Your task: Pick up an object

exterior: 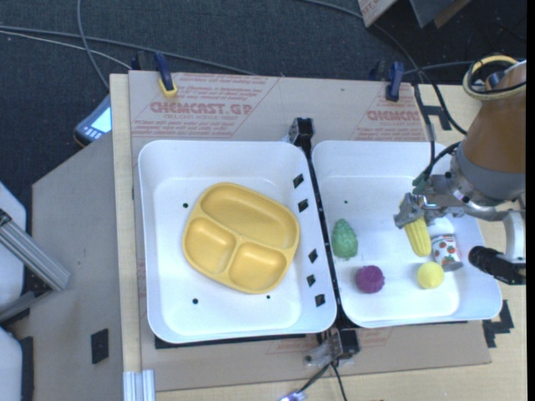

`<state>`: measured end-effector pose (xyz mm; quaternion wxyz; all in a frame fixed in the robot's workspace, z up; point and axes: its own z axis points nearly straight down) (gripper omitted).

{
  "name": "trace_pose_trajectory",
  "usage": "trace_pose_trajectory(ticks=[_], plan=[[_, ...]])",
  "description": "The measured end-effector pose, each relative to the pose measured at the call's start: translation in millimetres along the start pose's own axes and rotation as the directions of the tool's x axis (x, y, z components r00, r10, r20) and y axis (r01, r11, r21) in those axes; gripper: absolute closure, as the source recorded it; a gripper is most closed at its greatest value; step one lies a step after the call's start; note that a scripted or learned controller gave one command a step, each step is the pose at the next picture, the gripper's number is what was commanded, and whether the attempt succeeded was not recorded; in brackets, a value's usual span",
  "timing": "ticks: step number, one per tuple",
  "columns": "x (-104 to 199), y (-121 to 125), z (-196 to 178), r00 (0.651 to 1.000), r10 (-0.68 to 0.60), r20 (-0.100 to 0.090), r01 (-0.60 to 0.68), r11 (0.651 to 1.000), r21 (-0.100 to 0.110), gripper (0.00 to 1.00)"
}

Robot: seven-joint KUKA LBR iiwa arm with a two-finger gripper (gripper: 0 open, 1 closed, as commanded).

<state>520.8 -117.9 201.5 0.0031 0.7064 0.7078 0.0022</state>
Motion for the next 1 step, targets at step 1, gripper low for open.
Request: trace_pose_trajectory(ticks=[1], plan=[[-0.1,1.7,-38.6,1.0,0.001,0.0,-0.001,1.0,0.002,1.0]])
